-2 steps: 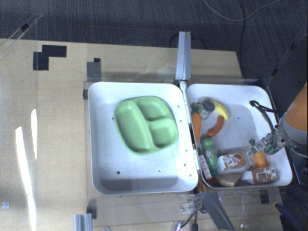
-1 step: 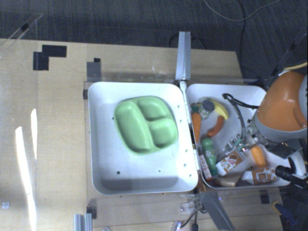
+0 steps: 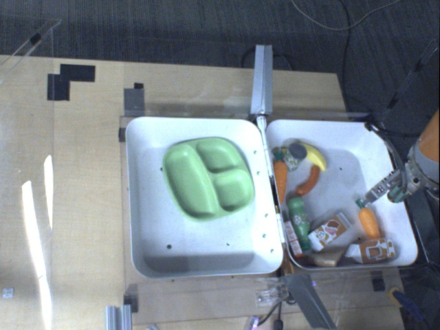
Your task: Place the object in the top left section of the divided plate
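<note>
- Landmark = metal divider post btwn the two bins; all spots given rel. to it.
- Far left of post: bare wood bench w/ black tape marks, nothing to handle there.
- Just left of post: left bin holding only the green divided plate, lying flat near bin centre, sections up, so open for a drop from above. Top left section looks bare; task not yet done, by the look of it.
- Just right of post, hard against the shared wall: orange carrot-like piece, green bottle below it — crowded, awkward to pinch.
- Further right of post: yellow banana, red-orange sausage shape, small cartons piled at the near edge of right bin.
- Far right of post: second orange carrot, lying apart from the pile, thus prob. the pick target — a guess.
- Farthest right: gripper reaching in low, slanted, tip just above that carrot; nothing seen btwn fingers. Apart or together: cannot tell, too small/blurred.
- Task's thing, as judged, lies in right bin, well right of post; plate well apart on the other side.
</note>
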You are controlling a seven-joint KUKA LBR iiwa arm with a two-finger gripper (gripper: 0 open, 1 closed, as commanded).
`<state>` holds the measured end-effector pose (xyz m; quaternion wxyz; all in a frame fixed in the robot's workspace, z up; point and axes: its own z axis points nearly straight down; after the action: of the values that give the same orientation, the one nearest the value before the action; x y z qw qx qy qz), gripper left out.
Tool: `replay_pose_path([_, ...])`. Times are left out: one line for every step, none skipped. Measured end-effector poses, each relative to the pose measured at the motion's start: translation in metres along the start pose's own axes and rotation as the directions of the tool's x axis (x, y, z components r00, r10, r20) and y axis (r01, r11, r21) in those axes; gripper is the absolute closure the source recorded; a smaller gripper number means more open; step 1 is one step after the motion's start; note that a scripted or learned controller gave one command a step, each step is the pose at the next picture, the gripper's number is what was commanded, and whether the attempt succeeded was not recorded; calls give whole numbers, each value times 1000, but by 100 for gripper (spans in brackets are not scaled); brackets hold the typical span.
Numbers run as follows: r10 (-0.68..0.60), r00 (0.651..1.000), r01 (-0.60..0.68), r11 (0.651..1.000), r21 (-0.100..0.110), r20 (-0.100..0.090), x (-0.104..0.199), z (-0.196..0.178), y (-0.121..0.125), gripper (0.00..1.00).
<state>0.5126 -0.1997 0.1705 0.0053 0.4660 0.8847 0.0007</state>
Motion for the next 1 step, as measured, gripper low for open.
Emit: replay_pose_path([111, 994, -111, 994, 1, -1, -19, -55, 26, 100])
